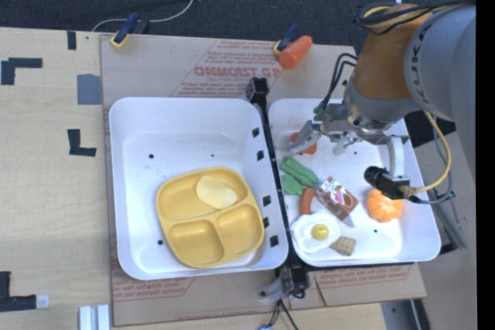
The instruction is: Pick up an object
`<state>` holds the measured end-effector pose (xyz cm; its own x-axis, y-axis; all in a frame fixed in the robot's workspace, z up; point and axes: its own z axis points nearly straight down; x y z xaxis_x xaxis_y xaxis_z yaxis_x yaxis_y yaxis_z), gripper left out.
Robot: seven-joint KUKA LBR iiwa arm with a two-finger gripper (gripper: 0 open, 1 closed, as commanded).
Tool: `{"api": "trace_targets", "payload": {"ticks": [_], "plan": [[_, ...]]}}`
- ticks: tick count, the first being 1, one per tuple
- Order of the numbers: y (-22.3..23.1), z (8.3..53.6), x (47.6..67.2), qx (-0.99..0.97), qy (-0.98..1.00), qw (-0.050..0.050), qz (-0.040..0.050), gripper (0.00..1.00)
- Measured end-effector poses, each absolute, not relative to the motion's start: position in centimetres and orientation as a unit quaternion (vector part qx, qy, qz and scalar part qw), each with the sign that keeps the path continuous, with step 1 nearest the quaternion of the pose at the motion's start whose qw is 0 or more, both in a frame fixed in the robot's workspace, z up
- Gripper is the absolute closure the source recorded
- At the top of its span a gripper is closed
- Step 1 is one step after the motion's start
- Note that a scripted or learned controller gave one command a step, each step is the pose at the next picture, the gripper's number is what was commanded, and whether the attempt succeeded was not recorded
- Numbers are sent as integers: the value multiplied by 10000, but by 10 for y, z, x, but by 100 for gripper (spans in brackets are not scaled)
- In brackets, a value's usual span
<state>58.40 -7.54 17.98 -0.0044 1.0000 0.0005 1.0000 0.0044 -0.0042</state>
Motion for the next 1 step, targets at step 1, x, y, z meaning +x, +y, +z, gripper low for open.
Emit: {"api": "trace_targets", "payload": {"ticks": [1], "plan": [[-99, 122, 599, -7071, -7072, 14, 24, 0]]}}
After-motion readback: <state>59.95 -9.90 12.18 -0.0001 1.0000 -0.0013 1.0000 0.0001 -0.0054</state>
